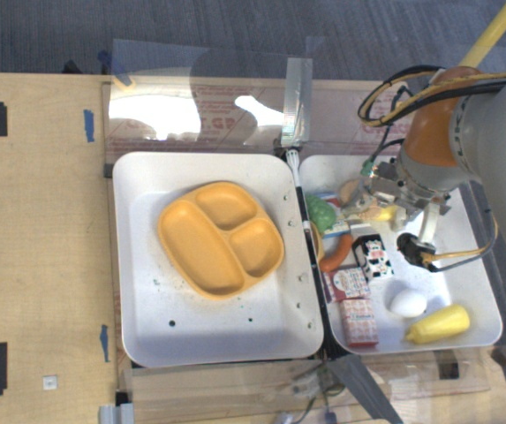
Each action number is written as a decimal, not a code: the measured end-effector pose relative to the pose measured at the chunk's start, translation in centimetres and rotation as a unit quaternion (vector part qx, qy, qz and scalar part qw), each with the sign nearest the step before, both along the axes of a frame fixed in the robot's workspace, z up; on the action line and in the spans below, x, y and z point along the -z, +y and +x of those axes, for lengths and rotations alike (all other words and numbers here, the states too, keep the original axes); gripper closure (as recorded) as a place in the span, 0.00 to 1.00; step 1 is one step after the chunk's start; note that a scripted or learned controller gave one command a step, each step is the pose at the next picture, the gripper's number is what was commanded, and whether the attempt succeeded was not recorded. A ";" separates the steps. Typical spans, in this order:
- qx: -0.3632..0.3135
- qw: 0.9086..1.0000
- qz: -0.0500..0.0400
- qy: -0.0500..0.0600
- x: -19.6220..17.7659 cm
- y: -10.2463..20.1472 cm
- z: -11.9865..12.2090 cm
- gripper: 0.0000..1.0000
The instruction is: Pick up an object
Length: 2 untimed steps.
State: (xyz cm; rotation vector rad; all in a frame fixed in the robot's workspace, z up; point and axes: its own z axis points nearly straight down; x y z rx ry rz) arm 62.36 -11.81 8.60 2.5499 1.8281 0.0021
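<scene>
A: Left to right. Left bin (138, 325) holds one thing, an orange divided tray (222, 237), lying flat near the middle and slightly tilted in plan. Lots of open floor round it, but it's wide and low, a poor fit for a two-finger pinch, I'd judge.

B: And the right bin (487, 321)?

A: All the small stuff. Along the divider wall: a green item (322, 213) at the top, an orange curved piece (337, 251) under it, and red-and-white packets (356, 306) running down toward the near edge, touching or just beside that wall. A black-and-white box (374, 257) sits a bit further in. Toward the near right: a white egg (407, 304) and a yellow banana-like piece (439, 323) beside it, its long axis roughly left-right and slightly tilted.

B: Gripper?

A: Gripper (392, 203) is low over the far part of the right bin, above a cluster of pale items (363, 197). Can't tell if the fingers are wide, narrow or holding anything; the wrist hides them.

B: Nearest candidate?

A: The pale cluster, right at or just left of the gripper. The green item is next, further left against the divider, so clearance is tight there. The egg and the yellow piece lie toward the near edge with more bare floor round them, which makes for an easier approach, I'd guess, but a longer travel.
</scene>
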 end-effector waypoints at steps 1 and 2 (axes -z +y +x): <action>0.059 0.998 0.002 -0.001 -0.1 1.1 -6.3 0.00; 0.059 0.998 0.003 -0.001 -0.8 1.1 -6.2 1.00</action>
